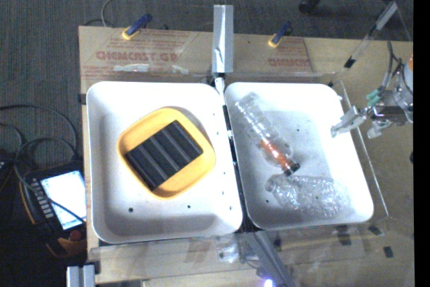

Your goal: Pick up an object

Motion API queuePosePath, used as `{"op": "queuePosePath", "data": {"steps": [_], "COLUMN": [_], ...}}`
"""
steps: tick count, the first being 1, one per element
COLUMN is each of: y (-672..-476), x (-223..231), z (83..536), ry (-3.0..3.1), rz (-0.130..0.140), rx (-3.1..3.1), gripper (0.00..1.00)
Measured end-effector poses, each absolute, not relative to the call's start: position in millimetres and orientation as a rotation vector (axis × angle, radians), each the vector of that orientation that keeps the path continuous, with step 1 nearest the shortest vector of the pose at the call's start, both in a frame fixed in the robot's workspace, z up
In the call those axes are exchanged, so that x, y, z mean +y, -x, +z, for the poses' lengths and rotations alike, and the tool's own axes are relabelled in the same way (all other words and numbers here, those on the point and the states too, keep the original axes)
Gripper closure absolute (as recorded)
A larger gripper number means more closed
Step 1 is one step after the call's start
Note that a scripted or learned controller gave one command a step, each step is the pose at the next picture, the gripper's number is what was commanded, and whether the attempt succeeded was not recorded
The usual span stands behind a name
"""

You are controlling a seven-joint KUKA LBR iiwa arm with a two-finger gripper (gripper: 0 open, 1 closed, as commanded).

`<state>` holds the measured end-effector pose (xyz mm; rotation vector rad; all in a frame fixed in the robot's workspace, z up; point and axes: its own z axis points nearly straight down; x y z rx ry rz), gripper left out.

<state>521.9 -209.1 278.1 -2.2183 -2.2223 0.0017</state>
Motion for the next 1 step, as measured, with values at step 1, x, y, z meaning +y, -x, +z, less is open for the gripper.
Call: {"op": "queuePosePath", "data": {"steps": [1], "y": [-546.0], "x": [-144.6], "z": [179.8], "ry": [2.068], "rz": [0.001], "rx": [-2.362], "gripper": [0.00]}}
